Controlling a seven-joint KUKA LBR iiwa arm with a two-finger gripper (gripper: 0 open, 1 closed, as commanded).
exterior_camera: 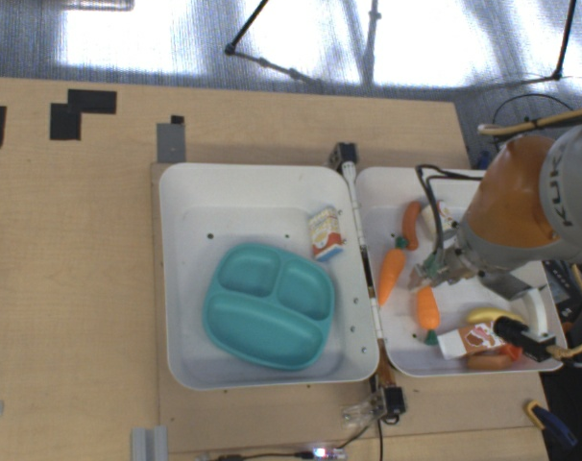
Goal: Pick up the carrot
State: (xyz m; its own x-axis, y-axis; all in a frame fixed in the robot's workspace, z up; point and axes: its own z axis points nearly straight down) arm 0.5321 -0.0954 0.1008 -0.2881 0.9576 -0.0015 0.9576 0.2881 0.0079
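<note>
A bottle (473,340) and a banana (493,317) lie at the near edge of the right bin (531,368). The tool (433,269) hangs low in that bin; whether it is apart or together I cannot tell. Just left of it a carrot (391,272) lies loose by the bin's left wall. A teal tray (269,304) sits in the left bin (176,257) on the bench (70,286).

White letters "KU" on the arm's grey housing (569,195), other labels too small to read
</note>
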